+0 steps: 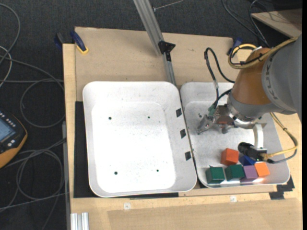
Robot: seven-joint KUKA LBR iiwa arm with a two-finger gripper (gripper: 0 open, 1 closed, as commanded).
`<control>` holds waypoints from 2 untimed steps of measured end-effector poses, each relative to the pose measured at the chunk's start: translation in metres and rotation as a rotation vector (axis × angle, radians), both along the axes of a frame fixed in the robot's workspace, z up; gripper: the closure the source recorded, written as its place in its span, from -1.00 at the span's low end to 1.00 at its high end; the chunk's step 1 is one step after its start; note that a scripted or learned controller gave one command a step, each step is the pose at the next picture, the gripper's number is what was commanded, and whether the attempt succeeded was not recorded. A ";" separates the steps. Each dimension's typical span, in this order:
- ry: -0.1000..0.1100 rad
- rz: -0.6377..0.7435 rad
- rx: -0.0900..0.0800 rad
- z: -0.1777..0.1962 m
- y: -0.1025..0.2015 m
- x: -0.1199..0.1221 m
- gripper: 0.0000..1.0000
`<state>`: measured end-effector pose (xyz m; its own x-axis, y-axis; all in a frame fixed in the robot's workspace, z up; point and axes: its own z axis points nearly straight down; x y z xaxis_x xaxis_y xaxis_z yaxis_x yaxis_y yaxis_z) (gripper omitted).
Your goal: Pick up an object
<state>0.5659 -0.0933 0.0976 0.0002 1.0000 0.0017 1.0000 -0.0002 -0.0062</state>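
Reaching from the right, arm (268, 80) low over right bin (201, 92).

Two shallow white plastic bins (96, 128); two orange blocks (230, 155), two green blocks (216, 174), one purple block (250, 172), one blue block (249, 160).

left bin (96, 128) fills frame centre-left | right bin (276, 143) touches it on the right | blocks (237, 169) cluster in right bin's lower right corner | gripper (207, 123) hangs over right bin's upper left | arm (268, 75) enters from upper right | pole (151, 25) slants from top centre to between the bins
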 end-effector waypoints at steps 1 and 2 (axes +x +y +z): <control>-0.006 0.000 0.001 0.013 0.000 0.002 1.00; -0.012 -0.001 -0.003 0.061 -0.007 -0.003 1.00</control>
